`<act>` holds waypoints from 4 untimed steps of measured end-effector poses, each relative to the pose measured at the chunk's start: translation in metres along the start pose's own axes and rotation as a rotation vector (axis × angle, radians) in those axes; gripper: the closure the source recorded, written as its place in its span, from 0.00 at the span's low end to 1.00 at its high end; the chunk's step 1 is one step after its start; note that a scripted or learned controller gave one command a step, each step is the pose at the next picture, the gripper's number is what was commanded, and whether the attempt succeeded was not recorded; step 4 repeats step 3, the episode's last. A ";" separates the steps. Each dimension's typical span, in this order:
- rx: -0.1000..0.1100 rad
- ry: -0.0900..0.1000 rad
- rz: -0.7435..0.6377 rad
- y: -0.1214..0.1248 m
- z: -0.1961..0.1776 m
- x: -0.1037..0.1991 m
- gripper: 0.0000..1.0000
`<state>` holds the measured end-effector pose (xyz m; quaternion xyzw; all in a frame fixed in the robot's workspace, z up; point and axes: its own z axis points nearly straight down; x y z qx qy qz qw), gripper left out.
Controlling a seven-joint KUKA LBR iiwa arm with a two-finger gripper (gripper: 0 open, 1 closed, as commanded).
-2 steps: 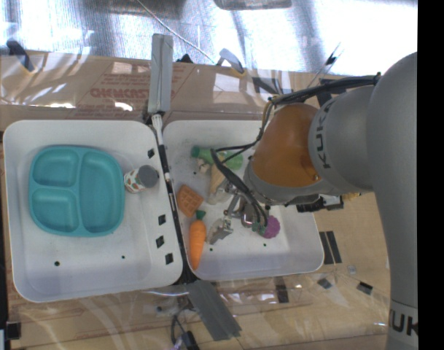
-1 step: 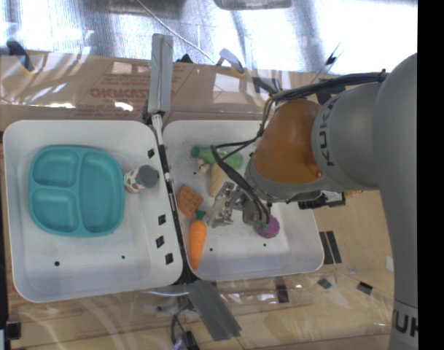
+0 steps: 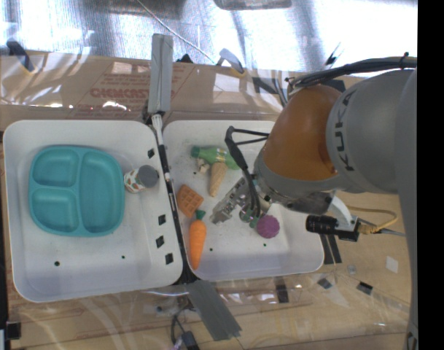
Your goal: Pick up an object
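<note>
- Gripper point(image 3: 232, 204) low over the right bin point(image 3: 294, 261), metal fingers pointing toward the middle of its floor; nothing seen between them, width of the gap impossible to judge.
- Arm point(image 3: 353, 141) grey with a broad orange band, reaching in from the right and covering the bin's far right part.
- Carrot point(image 3: 197, 242) near the bin's lower left corner: orange, tapered, green tuft at the top end, lying lengthwise and close to the dividing wall.
- Waffle point(image 3: 190, 199) just above the carrot: small orange-brown square with a grid pattern, tilted, left of the gripper and apart from it.
- Cone point(image 3: 217, 177) pale tan, like an ice cream cone, standing up from the middle of the bin toward a green toy point(image 3: 211, 154) at its top end.
- Purple ball point(image 3: 268, 227) round, slightly fuzzy in outline, just right of the fingers and below the wrist.
- Left bin point(image 3: 32, 268) holding a teal plate point(image 3: 77, 190) with three compartments.
- Small cup point(image 3: 141, 179) grey-topped, just beside the plate's right edge, near the divider.
</note>
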<state>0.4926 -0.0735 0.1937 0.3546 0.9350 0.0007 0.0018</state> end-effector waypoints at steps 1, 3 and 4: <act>0.007 0.008 0.282 0.025 0.003 0.044 1.00; 0.007 0.006 0.430 0.069 0.003 0.083 1.00; 0.007 0.006 0.430 0.069 0.003 0.083 1.00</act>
